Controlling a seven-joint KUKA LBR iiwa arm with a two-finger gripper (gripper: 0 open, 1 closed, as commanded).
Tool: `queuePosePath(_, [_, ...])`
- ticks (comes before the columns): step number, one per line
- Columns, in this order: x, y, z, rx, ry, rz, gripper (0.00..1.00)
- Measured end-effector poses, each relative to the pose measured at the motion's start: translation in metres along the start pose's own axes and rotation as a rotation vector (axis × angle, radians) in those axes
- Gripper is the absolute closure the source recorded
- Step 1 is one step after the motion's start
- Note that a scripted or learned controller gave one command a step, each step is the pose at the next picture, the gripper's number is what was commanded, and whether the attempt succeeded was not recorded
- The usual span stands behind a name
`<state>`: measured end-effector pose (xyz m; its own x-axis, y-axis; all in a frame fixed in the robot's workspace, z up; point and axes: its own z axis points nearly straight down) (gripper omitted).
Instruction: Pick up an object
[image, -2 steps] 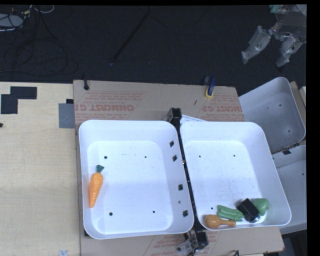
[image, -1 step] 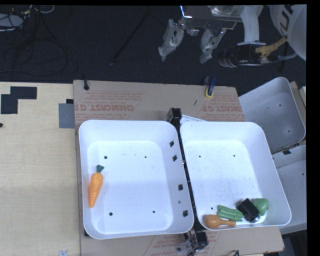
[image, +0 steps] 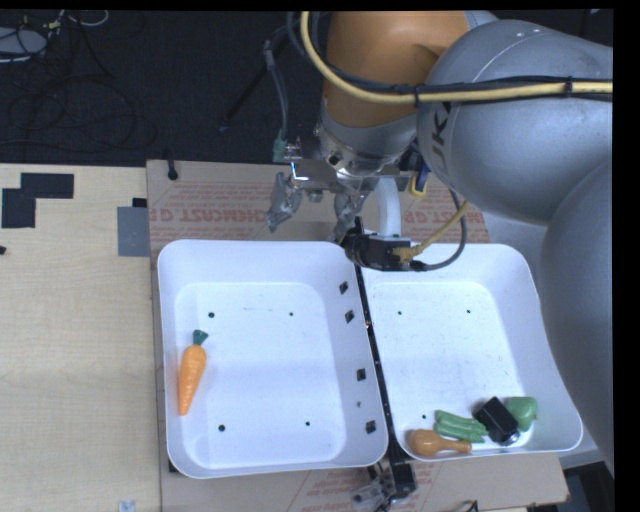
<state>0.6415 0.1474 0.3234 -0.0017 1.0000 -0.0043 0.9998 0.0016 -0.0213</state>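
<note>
An orange toy carrot (image: 191, 372) with a green top lies near the left wall of the left bin (image: 250, 262). In the front right corner of the right bin (image: 520, 270) sit a green pod (image: 460, 425), a black block (image: 497, 420), a green piece (image: 521, 408) and a tan pear-shaped toy (image: 435, 442), all close together. My gripper (image: 284, 203) hangs above the cardboard behind the left bin's back edge, high up and far from every object. Nothing shows held in it.
The bins stand side by side on a cardboard sheet (image: 215, 205), parted by a dark divider (image: 362, 330). The large grey arm (image: 520, 110) looms over the back right. A pale wooden tabletop (image: 70, 330) lies to the left.
</note>
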Motion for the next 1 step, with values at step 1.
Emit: queuePosePath(1, [-0.0031, 0.0025, -0.0209, -0.015, 0.002, 0.006, 1.0])
